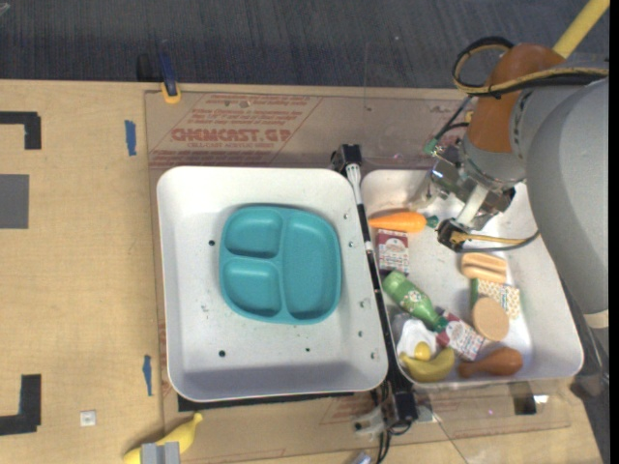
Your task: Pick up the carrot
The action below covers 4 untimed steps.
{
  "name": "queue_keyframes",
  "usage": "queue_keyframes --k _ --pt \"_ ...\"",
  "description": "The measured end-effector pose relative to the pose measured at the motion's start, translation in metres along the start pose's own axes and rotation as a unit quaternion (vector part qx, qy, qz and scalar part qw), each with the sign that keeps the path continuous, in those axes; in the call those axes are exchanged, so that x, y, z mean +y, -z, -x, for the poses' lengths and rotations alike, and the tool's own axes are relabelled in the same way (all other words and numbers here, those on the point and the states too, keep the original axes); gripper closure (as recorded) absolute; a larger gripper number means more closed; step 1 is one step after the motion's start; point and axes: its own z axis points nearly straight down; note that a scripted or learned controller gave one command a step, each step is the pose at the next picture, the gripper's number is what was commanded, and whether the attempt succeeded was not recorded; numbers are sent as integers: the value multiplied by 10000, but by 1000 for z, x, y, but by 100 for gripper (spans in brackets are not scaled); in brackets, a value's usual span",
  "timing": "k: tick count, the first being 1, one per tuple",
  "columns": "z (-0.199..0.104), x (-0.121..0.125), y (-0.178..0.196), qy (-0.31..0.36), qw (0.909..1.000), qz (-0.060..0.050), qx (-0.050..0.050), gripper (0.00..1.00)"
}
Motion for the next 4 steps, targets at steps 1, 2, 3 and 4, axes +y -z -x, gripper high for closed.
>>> queue_keyframes --k 1,2,3,4 --pt "13 -32 -5 -853 9963 74 54 0" --pt "24 -62 -5 -1674 9858 82 72 0" --pt "35 -73 -5 -3489 9371 64 87 0" --pt "36 -74 6 -3455 9384 40 56 100"
